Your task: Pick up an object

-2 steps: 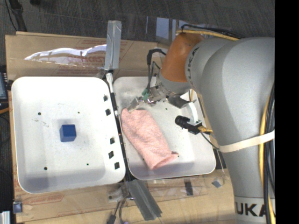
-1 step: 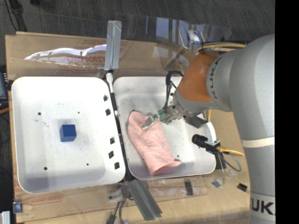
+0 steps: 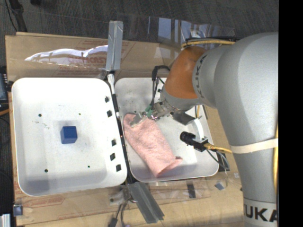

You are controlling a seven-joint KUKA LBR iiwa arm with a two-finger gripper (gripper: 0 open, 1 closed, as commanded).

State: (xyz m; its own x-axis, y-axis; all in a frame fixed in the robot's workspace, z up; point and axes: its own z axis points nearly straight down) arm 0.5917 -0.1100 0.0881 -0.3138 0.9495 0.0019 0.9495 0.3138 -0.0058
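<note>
Gripper (image 3: 144, 115) sits low in your right bin (image 3: 201, 167), right at the upper end of the pink cloth (image 3: 150, 145); you can't tell the fingers' state. Cloth lies diagonally across that bin's floor. Blue cube (image 3: 69, 134) rests alone in the left bin (image 3: 28, 126).

The left bin (image 3: 28, 126) offers wide open floor; its single obstacle is a small blue cube (image 3: 69, 134) left of the frame's centre, with bare floor on all sides. The right bin (image 3: 124, 91) is crowded. A pink cloth (image 3: 150, 146) runs diagonally across its lower left floor. The arm (image 3: 227, 79) overhangs its upper right portion, and the gripper (image 3: 147, 113) sits at the cloth's upper end. Bare floor shows at the bin's upper left corner. The divider (image 3: 116, 126) between the bins carries black clips.
</note>
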